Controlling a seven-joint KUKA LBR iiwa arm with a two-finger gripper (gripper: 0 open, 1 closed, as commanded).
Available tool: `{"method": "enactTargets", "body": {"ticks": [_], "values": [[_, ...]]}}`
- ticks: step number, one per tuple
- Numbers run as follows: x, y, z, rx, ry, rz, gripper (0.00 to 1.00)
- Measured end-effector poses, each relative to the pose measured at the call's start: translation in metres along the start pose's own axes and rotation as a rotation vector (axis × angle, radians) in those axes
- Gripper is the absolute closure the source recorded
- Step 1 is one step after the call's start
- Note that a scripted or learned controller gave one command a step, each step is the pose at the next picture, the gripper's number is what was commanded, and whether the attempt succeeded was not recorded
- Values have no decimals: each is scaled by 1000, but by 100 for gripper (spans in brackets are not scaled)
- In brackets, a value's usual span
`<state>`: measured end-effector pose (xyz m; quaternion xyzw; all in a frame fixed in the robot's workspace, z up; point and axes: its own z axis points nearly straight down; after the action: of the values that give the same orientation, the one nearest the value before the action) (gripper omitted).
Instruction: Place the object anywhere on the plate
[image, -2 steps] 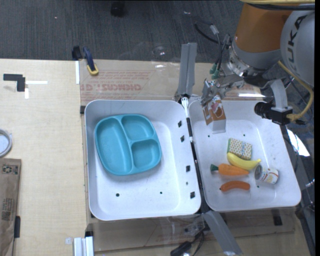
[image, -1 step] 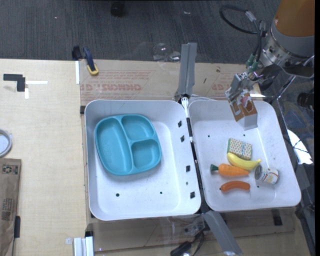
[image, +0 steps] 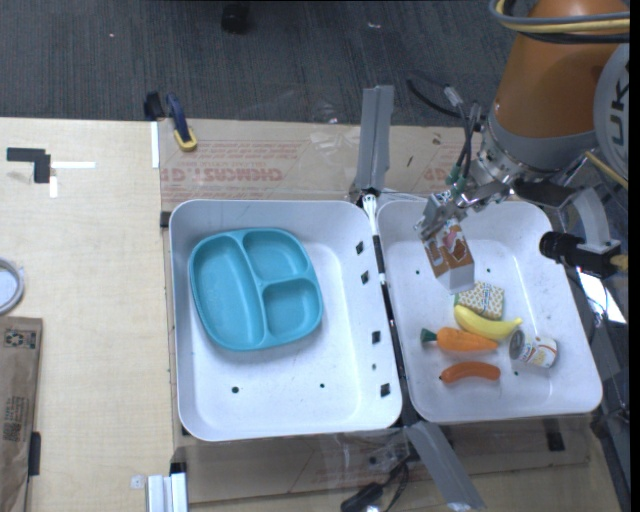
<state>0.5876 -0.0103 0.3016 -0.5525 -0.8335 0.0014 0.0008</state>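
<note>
A blue divided plate (image: 256, 288) lies in the left bin (image: 200, 400), toward its back left. My gripper (image: 437, 224) hangs over the back of the right bin (image: 560, 395), well to the right of the plate. It is shut on the top edge of a small brown and red carton (image: 452, 253), which hangs tilted just below the fingers.
In the right bin lie a yellow banana (image: 487, 322), a patterned block (image: 482, 298), an orange carrot (image: 465, 340), a reddish sausage (image: 470, 373) and a small can (image: 535, 350). A raised divider (image: 378, 290) runs between the bins. The grey-and-orange arm (image: 550, 90) fills the upper right.
</note>
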Motion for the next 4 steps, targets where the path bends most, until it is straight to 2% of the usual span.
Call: {"method": "enactTargets", "body": {"ticks": [1, 2, 3, 4], "values": [[56, 51, 88, 0, 0, -219, 100], [-6, 64, 54, -3, -2, -126, 100], [37, 92, 111, -1, 0, -343, 100], [33, 54, 110, -1, 0, 14, 100]]}}
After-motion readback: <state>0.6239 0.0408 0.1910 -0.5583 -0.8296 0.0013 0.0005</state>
